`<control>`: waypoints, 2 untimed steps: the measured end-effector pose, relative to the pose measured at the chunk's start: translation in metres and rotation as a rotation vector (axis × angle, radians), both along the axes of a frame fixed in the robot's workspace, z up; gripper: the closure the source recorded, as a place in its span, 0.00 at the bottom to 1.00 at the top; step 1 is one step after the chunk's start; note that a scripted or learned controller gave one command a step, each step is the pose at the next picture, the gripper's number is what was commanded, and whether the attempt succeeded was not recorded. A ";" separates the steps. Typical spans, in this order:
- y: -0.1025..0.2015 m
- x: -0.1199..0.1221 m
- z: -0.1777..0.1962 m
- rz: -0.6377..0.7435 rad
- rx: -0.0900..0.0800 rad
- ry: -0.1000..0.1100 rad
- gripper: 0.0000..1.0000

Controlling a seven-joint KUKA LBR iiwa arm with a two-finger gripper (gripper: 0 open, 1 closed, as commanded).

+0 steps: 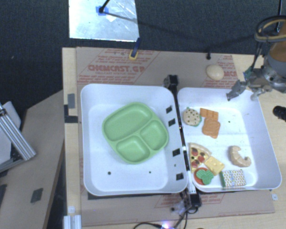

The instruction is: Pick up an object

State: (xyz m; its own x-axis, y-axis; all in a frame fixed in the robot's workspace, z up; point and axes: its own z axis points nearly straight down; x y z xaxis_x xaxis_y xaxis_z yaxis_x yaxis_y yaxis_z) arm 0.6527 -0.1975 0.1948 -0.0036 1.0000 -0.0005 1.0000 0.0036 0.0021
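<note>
One arm cut off at right — jaws spread (nothing between), above right bin.

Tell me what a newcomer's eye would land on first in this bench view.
The green divided tray stands out first, lying alone in the left white bin. Next come the toy foods clustered in the right white bin: a cookie, orange crackers, a pizza slice and a croissant. The gripper hovers at that bin's far right corner, fingers spread and holding nothing.
</note>
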 end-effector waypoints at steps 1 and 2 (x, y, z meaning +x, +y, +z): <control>0.009 -0.006 -0.052 0.002 0.001 0.004 0.00; 0.010 -0.005 -0.104 0.004 0.000 0.002 0.00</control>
State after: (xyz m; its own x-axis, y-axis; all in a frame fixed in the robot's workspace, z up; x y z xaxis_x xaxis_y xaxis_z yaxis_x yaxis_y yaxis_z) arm 0.6475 -0.1879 0.0912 -0.0073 1.0000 -0.0005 1.0000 0.0073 -0.0003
